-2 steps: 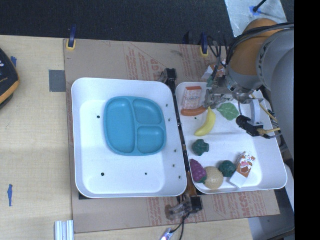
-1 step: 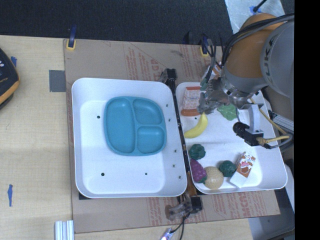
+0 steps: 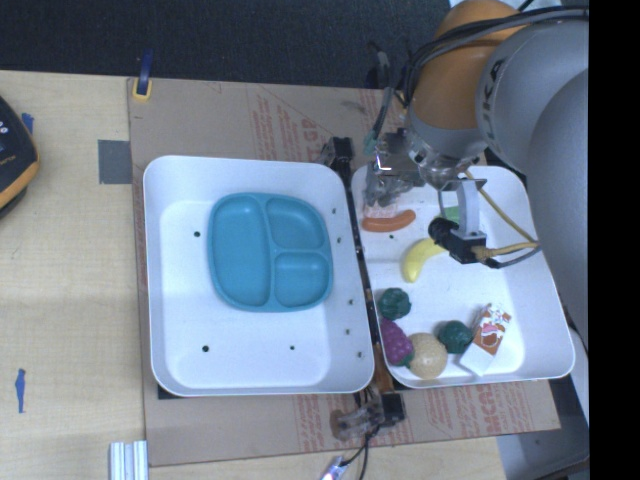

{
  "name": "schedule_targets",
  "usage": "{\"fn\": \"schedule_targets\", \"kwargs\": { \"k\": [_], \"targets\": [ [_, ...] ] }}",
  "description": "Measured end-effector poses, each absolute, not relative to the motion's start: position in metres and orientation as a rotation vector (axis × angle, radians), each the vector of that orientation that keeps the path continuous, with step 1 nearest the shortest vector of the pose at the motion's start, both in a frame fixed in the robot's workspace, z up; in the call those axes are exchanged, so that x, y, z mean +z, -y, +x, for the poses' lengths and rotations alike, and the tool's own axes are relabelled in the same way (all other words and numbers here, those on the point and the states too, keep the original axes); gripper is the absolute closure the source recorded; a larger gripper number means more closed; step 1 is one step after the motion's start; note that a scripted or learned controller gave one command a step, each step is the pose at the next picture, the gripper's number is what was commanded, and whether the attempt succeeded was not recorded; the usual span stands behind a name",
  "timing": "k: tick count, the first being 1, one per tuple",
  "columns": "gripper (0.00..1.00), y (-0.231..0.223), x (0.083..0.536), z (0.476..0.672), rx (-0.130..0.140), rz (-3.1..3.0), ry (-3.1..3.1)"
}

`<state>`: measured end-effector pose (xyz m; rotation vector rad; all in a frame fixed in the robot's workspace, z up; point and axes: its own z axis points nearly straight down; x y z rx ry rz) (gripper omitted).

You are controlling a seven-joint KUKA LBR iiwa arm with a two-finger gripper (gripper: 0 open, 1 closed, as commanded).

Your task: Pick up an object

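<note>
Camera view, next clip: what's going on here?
A grey KUKA arm reaches in over the right bin, its gripper low at the far left corner, just above a toy hot dog. Nothing visibly sits between its fingers. A banana, dark green pieces, a purple one, a beige ball and a small packet lie nearby. The left bin holds a blue divided tray.

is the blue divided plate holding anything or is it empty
Empty: all three compartments of the blue divided plate show bare blue surface; it lies flat in the left bin.
</note>
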<state>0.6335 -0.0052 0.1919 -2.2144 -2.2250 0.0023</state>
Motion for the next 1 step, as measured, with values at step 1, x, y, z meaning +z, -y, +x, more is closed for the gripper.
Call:
{"fn": "schedule_targets", "kwargs": {
  "k": [1],
  "targets": [
    [0.00, 0.0055, 0.1919, 0.6334, 0.003, -2.214, 2.225]
  ]
}}
